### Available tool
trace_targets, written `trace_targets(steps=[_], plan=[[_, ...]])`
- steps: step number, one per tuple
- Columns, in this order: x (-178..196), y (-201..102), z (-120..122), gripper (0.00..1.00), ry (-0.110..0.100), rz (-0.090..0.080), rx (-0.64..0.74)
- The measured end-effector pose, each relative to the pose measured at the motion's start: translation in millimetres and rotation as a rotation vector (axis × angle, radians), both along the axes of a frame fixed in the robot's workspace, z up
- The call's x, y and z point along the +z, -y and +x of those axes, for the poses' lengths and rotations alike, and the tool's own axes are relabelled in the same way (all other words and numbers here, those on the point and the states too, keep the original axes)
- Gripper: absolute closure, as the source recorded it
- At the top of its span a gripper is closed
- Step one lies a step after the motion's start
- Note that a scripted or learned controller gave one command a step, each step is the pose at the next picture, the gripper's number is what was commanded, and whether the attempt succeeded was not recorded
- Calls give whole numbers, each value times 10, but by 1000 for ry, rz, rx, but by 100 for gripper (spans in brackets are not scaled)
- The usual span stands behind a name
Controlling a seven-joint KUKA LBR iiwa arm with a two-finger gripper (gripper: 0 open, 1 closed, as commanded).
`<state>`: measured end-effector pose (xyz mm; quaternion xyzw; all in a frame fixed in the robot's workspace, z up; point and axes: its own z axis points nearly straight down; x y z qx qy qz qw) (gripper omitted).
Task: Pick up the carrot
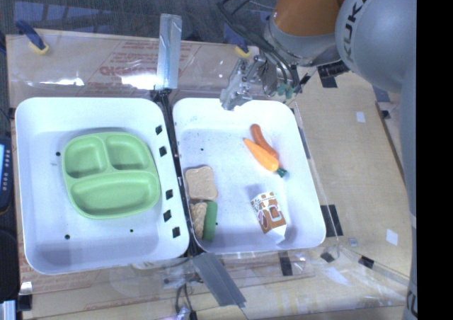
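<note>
- The gripper (237, 95) hangs at the upper middle of the frame, over the far rim of the right bin (304, 170), its metal fingers pointing down and to the left.
- How far its fingers stand apart cannot be told (the metal parts blur together at this slant), and nothing shows between them.
- The carrot (262, 155) lies in the upper right part of the right bin, orange with a small green end toward the lower right; it sits well below the gripper in the frame and apart from it.
- Touching the carrot along its upper side is a reddish sausage (262, 136), slanted the same way.
- A small printed packet (270, 214) (brown and white) rests in the lower right of that bin.
- Near the bin's left wall lies a slice of bread (201, 183), with a cracker (198, 216) and a green pickle (210, 221) just below it, side by side.
- The left bin (35, 191) holds a green divided plate (110, 173) with three compartments.
- The arm (354, 0), grey with an orange band, enters from the upper right corner.
</note>
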<state>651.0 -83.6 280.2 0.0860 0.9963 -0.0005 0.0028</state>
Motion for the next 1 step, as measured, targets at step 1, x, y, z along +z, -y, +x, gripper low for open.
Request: trace_targets(steps=[1], plan=[[65, -304, -110, 100, -6, 2, -121]])
